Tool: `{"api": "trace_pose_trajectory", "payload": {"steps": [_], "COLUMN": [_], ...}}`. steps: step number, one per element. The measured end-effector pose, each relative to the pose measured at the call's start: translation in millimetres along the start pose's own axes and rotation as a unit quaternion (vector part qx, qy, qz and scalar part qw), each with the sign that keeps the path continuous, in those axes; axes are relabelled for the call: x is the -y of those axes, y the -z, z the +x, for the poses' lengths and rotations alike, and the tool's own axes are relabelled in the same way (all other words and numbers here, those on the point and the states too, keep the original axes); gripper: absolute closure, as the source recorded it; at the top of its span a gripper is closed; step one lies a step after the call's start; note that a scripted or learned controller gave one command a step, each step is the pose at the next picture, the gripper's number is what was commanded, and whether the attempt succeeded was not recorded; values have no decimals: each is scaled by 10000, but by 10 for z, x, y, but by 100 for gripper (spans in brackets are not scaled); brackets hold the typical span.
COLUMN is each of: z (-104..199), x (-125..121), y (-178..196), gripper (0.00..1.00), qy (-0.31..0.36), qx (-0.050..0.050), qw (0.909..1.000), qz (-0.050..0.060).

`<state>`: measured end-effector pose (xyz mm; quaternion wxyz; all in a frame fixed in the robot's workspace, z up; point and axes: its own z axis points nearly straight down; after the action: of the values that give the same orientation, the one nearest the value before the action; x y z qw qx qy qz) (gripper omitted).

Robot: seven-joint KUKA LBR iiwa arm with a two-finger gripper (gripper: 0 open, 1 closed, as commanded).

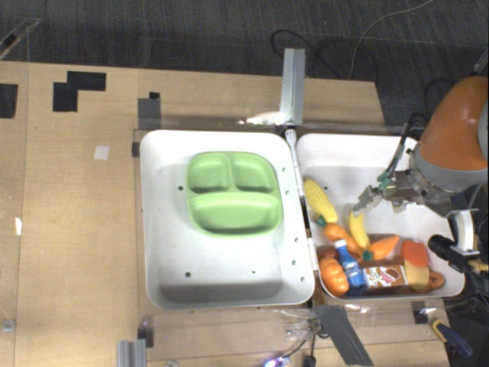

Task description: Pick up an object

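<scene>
The right bin holds a heap of toy food along its near side. A yellow corn cob lies by the left wall, and a banana sits just right of it. Nearby are a carrot, an orange fruit, a blue bottle, a brown bottle lying flat and a red-orange block. My gripper hangs low over the bin's middle, just above the banana's upper end and right of the corn. Nothing is seen held in it.
The left bin carries a green divided plate. A metal post rises behind the wall between the bins. The arm's orange band looms over the right bin's far right corner.
</scene>
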<state>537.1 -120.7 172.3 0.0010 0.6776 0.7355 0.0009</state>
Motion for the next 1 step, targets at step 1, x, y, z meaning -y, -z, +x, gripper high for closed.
{"api": "trace_pose_trajectory", "payload": {"steps": [1], "z": [-87], "x": [-7], "y": [-820], "gripper": [0], "qy": [-486], "qx": [8], "qw": [9988], "qz": [-62]}}
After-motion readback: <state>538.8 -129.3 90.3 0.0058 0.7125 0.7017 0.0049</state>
